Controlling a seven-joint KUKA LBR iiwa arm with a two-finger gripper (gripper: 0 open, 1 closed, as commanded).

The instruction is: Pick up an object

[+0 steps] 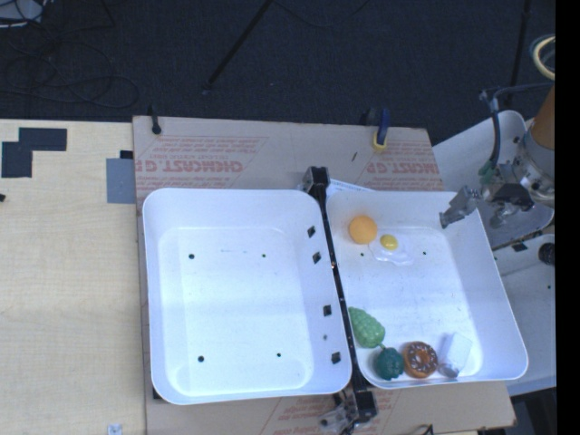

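The grey two-finger gripper is hovering over the right white bin's upper right rim. Its finger opening cannot be determined, and nothing is visibly sitting between them.

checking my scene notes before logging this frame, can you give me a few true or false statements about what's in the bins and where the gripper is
1. The orange ball lies in the right bin. True.
2. The donut lies in the left bin. False: it lies near the front edge of the right bin, beside the dark teal object.
3. The gripper holds the orange ball. False: the gripper sits at the right bin's far right rim, apart from the ball.
4. A small yellow object lies just right of the orange ball. True.
5. The light green object lies close to the divider between the bins. True.
6. The blue clamp sits inside the right bin. False: it sits on the far edge of the cardboard, beyond the bins.
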